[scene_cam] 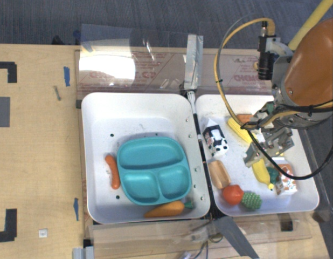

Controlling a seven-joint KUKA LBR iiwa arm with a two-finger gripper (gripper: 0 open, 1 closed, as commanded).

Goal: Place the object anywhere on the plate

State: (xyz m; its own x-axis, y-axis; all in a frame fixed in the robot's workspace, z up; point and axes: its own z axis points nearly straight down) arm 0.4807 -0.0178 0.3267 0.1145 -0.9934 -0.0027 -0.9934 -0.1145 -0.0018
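The blue-green plate (153,155) has three dips in it and lies flat in the middle of the left white bin (102,112). No toy lies on the plate. A red sausage (113,171) lies just left of the plate, touching its edge or very nearly. An orange carrot (165,210) lies along the plate's near edge, down by the bin wall. To the right of the plate, past the wall between the bins, is the right white bin (306,193), and my claw (266,147) hangs over it, well apart from the plate. I cannot tell if my claw is wide or narrow, and I see no toy caught in it. A short yellow toy (260,171) lies in the bin right by my claw, on the side away from the plate, and it is the toy closest to me. Closest to the plate on that side are a black and white cow (215,139) and a brown bun (218,172). A red tomato (232,193) and a bumpy green toy (251,199) lie a bit farther from the plate, touching each other. A long yellow toy (237,131) lies between the cow and my claw. A small red and white box (286,185) is the farthest from the plate.
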